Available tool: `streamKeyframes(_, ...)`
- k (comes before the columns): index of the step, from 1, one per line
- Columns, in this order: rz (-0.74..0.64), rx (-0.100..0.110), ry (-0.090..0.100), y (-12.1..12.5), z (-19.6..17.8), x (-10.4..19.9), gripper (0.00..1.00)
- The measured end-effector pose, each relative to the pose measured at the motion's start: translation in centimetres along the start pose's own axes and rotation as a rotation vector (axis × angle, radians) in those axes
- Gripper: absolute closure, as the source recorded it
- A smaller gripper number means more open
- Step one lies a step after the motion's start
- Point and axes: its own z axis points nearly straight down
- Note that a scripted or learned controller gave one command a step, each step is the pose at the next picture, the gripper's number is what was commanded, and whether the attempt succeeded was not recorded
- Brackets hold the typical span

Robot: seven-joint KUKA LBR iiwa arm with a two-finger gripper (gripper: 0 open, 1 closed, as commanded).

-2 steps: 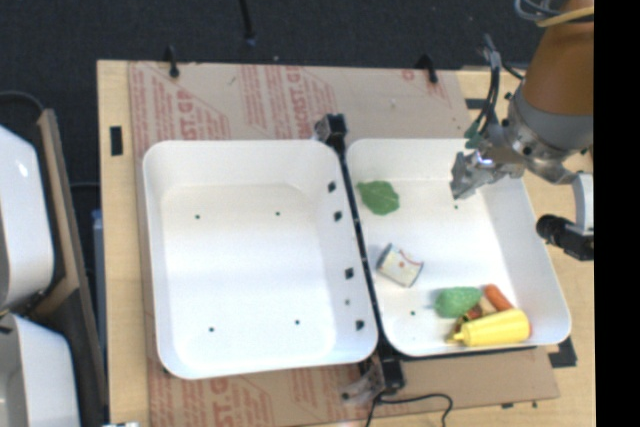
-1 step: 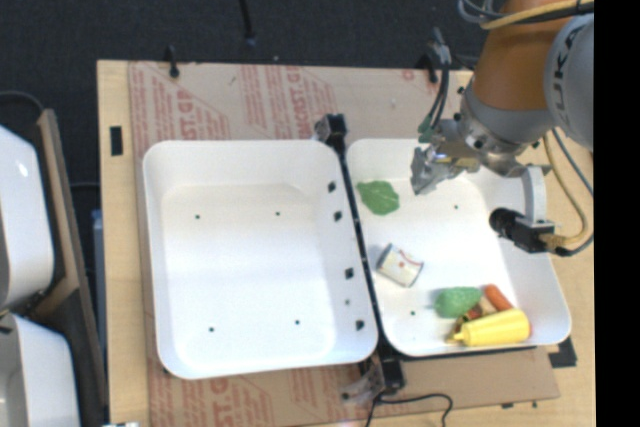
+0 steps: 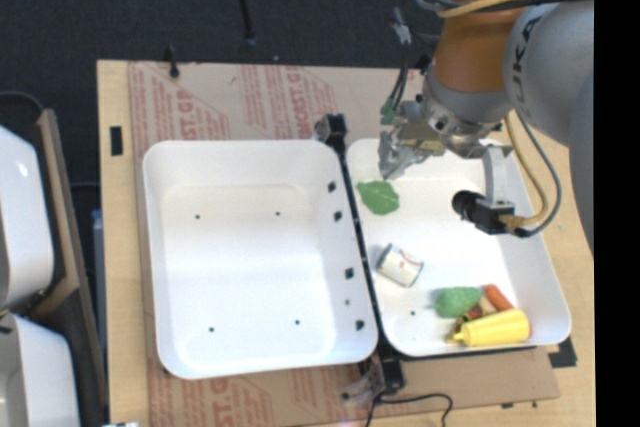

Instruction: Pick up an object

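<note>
My gripper (image 3: 392, 165) hangs over the far left part of the right bin (image 3: 530, 260), just above and slightly right of a flat green piece (image 3: 379, 197). Its fingertips point down and look close together with nothing between them, a small gap apart from the green piece. Nearer the front of that bin lie a small white cup (image 3: 399, 266) on its side, a second green lump (image 3: 457, 300), an orange carrot-like piece (image 3: 496, 296) and a yellow bottle (image 3: 492, 328).
The left bin (image 3: 180, 335) sits beside the right one, with a black divider (image 3: 346, 215) running between them. A black part of the arm's fitting (image 3: 480, 209) and yellow cables hang over the right bin's middle. Brown cardboard (image 3: 230, 105) lies under both bins.
</note>
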Motion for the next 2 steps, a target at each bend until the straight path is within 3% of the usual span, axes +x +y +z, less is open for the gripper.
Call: streamKeyframes(2, 0.001, 0.001, 0.0, 3.9, 2.6, 10.5, 1.0)
